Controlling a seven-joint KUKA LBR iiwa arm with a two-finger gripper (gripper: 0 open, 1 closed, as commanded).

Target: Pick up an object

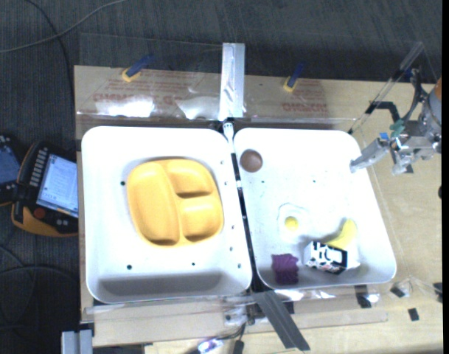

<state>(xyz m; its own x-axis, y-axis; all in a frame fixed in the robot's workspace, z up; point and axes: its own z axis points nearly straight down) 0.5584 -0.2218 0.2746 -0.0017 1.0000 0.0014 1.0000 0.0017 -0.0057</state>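
Dark carpet surrounds the wooden bench (416,271), which carries two shallow white bins side by side. All positions below are referenced to the divider (239,205), the ridge where the two bins meet.

Left of the divider, the left bin (106,271) holds one yellow compartment tray (175,201), lying flat near the bin's middle.

Right of the divider, the right bin (320,153) holds the candidate objects:
- a brown ball (251,160), just beside the divider toward its far end
- a purple block (285,268), near the divider toward its near end
- a fried-egg toy (291,220), further right of the divider, about midway along it
- a black-and-white item (326,257) with a yellow piece (346,231) touching its far side, furthest from the divider (which of the two overlaps the other cannot be resolved)

Status: my gripper (406,152) sits well right of the divider, at the right bin's far right corner and outside its rim. Nothing is visible between my fingers, so I hold no object. How far apart the fingers stand cannot be told at this size and angle.

Progress, as judged: the pick has not begun. No object is lifted; all rest on the bin floors. Remaining steps: select a target, travel toward the divider over the right bin, descend, close, lift
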